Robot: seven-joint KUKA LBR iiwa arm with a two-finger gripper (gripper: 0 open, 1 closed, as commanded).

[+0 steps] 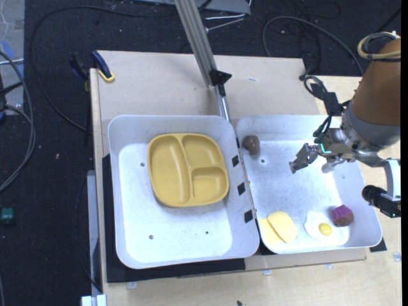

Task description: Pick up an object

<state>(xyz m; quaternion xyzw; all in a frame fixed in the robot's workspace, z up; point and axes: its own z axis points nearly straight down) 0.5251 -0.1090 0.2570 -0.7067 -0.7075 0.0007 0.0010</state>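
Plainly, the gripper (313,159) carries nothing: its two dark fingers (299,163) stand apart, pointing toward the middle of the right bin (280,127), and only bare white floor shows between and below them. That spread reads as a hand readied for a grasp, not one closing on anything, since no object lies within its span. Behind the fingers the wrist runs back to the grey arm (376,94) with its orange band, entering from the right edge so that the tool hangs over the upper middle of the bin. The candidates for picking lie around it, none touching: a small brown object (251,145) sits near the bin's upper left corner, to the left of the fingers; along the near wall rest a yellow wedge-like piece (281,226), a toy fried egg (322,226) and, just beside the egg, a purple object (343,215). All of these are well apart from the fingertips, so I judge the pick not yet begun, and the arm needs to travel before descending. Across the divider, the left bin (127,190) holds a yellow divided plate (188,169), lying flat and out of the arm's present reach.
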